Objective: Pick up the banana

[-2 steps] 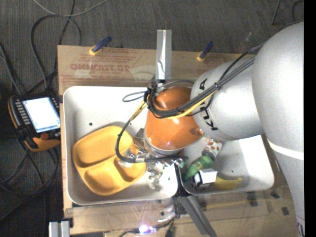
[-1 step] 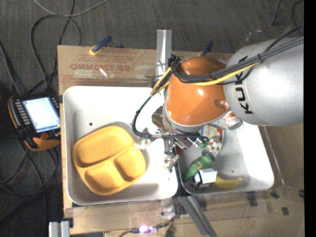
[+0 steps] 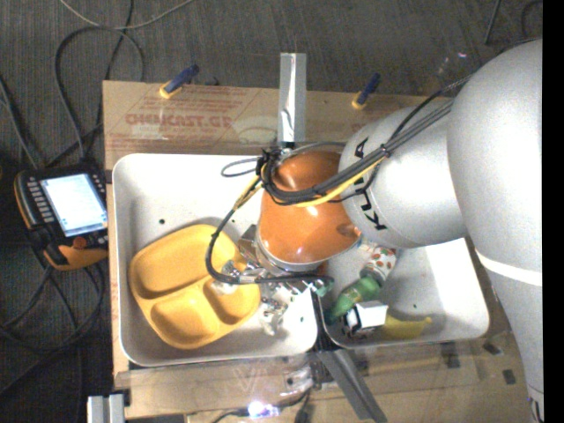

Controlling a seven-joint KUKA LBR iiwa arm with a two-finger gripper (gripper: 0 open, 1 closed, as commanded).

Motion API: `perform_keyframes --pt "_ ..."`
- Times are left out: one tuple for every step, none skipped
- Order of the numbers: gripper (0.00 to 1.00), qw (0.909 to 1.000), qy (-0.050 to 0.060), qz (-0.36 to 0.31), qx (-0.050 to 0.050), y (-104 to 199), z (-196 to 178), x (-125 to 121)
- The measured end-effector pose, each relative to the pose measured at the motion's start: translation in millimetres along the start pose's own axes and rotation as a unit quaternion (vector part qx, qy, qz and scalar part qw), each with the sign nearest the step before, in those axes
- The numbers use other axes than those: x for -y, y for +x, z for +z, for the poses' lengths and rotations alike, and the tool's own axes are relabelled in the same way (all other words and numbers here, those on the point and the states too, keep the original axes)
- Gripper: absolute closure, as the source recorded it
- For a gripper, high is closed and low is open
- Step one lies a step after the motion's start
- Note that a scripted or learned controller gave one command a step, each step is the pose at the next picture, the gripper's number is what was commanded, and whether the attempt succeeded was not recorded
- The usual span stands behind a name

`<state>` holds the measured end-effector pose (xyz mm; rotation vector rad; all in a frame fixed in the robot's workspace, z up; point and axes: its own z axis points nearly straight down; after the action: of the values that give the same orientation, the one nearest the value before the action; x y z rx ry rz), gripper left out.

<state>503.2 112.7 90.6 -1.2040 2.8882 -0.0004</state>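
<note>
The banana (image 3: pixel 407 327) is yellow and lies flat near the front wall of the right bin (image 3: pixel 471 320), partly behind a small white and black object (image 3: pixel 368 315). My gripper (image 3: pixel 280 302) hangs under the orange wrist band (image 3: pixel 304 218), low over the front right corner of the left bin (image 3: pixel 132 183). It sits just right of a yellow divided tray (image 3: pixel 185 285) and well left of the banana. I see nothing held in it. The arm hides much of the middle of both bins.
A green bottle (image 3: pixel 351 296) lies in the right bin next to the white object, between my gripper and the banana. A patterned item (image 3: pixel 381 259) peeks out under the arm. A handheld pendant (image 3: pixel 66 210) rests left of the bench.
</note>
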Motion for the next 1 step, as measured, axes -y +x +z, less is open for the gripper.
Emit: perform_keyframes --pt "1.00 1.0000 0.001 0.002 -0.003 1.9 -10.7 1.7"
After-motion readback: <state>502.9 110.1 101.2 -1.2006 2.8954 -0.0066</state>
